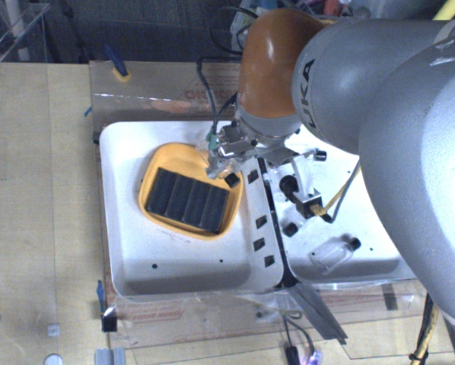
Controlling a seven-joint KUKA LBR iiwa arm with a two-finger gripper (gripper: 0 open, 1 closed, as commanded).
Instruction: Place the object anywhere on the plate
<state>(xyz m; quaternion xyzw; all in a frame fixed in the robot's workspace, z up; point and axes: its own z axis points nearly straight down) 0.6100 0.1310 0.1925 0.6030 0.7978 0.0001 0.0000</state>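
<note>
Over the upper right rim of the yellow plate (153, 175), the gripper (221, 152) hangs just above the left bin (136, 268). Whether the claw is wide or narrow cannot be told: the wrist hides it from above. Nothing can be seen held in it.

1. Task item. The black ribbed block (188, 199) lies flat on the plate. It covers most of the plate's floor, and its long side is turned slightly clockwise. Yellow rim shows on all sides of it. The block is close to the gripper, just below and to the left of it; whether the two touch cannot be told.

2. Plate. The plate sits in the upper middle of the left bin, with bare white floor around it on the left and below.

3. Arm. The grey arm (364, 74) reaches in from the right across the right bin (368, 263). Its orange band (269, 59) is directly above the gripper.

4. Other items. A clear bottle with a dark cap (332, 252) lies on its side in the lower part of the right bin, well apart from the plate. A row of small black tabs (259, 221) runs along the wall between the two bins. Both bins rest on the pale wooden bench (37, 204).
</note>
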